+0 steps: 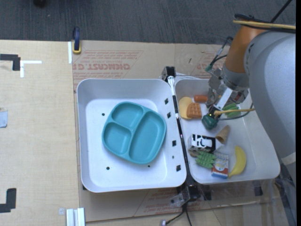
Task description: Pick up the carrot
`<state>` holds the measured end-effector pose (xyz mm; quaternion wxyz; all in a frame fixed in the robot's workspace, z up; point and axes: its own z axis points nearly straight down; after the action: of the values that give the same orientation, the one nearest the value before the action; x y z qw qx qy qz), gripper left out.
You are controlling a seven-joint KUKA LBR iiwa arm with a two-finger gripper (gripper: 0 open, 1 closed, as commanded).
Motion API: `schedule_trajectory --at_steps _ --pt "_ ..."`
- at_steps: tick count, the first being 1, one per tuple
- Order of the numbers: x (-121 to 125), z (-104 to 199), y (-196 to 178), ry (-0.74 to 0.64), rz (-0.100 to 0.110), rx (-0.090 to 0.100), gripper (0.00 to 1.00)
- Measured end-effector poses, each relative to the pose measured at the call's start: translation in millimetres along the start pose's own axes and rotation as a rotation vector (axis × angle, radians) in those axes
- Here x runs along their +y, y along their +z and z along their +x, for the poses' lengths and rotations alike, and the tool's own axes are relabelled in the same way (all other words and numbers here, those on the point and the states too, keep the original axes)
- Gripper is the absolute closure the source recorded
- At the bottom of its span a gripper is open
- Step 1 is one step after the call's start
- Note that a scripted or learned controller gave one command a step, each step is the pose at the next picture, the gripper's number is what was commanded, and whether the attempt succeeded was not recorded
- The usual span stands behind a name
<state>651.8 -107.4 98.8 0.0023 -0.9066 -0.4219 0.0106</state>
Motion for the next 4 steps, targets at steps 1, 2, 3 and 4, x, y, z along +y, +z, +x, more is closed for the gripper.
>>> schedule_trajectory --at_steps 1,2,3,4 --pt "-0.4 -2.4 0.2 -0.001 0.008 -0.007 0.00" --pt "-0.1 -1.9 -9.0 -0.004 0.005 -0.006 1.00" --pt "-0.2 -1.9 -8.8 -0.005 0.005 -0.007 0.00" --pt "0.0 -2.2 -17.9 -0.009 0.005 -0.009 1.00"
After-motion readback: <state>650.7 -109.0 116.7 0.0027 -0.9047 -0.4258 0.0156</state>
